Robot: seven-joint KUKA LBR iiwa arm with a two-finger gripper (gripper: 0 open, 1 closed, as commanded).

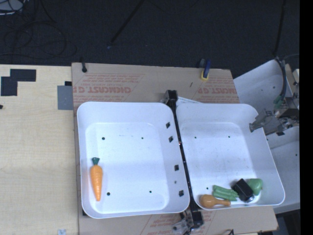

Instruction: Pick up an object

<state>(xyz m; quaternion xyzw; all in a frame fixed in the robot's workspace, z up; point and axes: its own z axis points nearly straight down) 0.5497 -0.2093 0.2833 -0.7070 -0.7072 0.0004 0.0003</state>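
Two shallow white bins sit side by side on a cardboard sheet.

The left bin holds one item: a toy carrot, lying lengthwise near the left wall toward the front corner, green top pointing away from the viewer. It lies apart from everything else, with open floor to its right.

A black divider marks where the bins meet.

The right bin holds a cluster in its front right corner. An orange-tan pear-shaped piece lies against the front wall. Just beside it is a green pod-like vegetable, which touches or overlaps a black block. A green rounded piece sits behind the block, close to the right wall.

The gripper is at the right edge of the right bin, above the rim and well apart from every item. Whether it is spread or closed cannot be told at this size. Nothing is visibly held.

Judgement: no pick has begun; any item could serve as the target.

Probable faults:
- Cluster items touch one another, so a descent there may pinch two pieces or push one aside.
- Corner walls may block the approach.
- The carrot is isolated but near a wall, and its rounded body may roll or slip on closing.
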